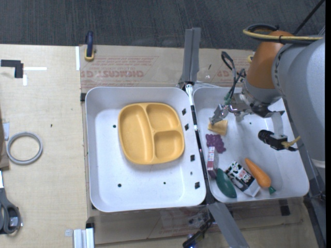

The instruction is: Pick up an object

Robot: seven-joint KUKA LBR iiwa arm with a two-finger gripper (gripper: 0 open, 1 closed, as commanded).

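Observation:
My gripper (pixel 224 112) hangs low over the upper left of the right bin (pixel 289 190), with its tip just above a pale yellow wedge (pixel 219 127). I cannot tell if it touches the wedge. Below the wedge lie a purple bunch of grapes (pixel 216 142) and a slim red and white tube (pixel 211 158). Along the bin's front sit a dark green piece (pixel 225 184), a black-and-white patterned carton (pixel 241 175) and an orange carrot (pixel 258 173).
The left bin (pixel 103 190) holds a yellow divided plate (pixel 151 133). On the wooden bench to the left lie a grey tape ring (pixel 23 148) and scissors (pixel 8 218). A blue clamp (pixel 89 45) sits at the back.

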